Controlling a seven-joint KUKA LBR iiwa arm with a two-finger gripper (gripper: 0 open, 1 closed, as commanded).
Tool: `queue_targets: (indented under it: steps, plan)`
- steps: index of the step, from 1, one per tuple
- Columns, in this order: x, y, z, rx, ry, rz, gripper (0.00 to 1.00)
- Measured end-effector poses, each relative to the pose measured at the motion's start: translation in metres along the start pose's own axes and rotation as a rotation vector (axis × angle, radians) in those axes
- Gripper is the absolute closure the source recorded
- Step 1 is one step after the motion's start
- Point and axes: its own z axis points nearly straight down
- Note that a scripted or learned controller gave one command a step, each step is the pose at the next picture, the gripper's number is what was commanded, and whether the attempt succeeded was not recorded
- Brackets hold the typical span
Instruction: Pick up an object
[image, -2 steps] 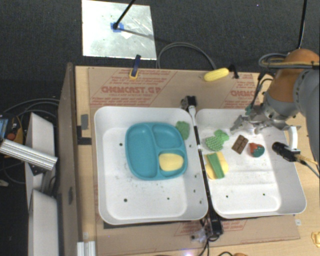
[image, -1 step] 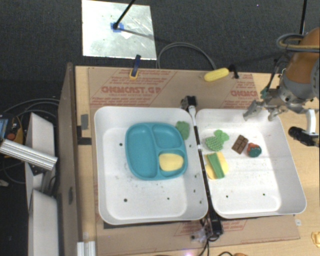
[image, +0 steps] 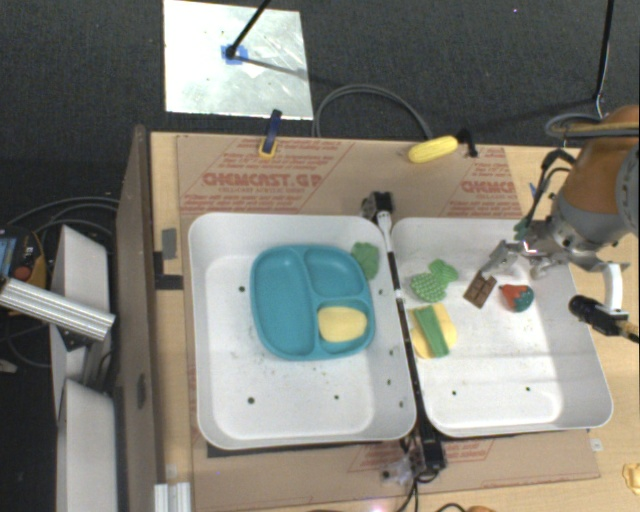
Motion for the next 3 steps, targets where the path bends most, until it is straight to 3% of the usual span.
queue_targets:
  steps: [1, 2, 3]
  plan:
    - [-0.003, -0.002, 0.029, -0.008, 0.000, 0.000, 0.00]
    - [-0.004, -0.035, 0.027, -0.012, -0.002, 0.001, 0.00]
    - [0.009, -0.014, 0.027, -0.010, -0.003, -0.005, 0.00]
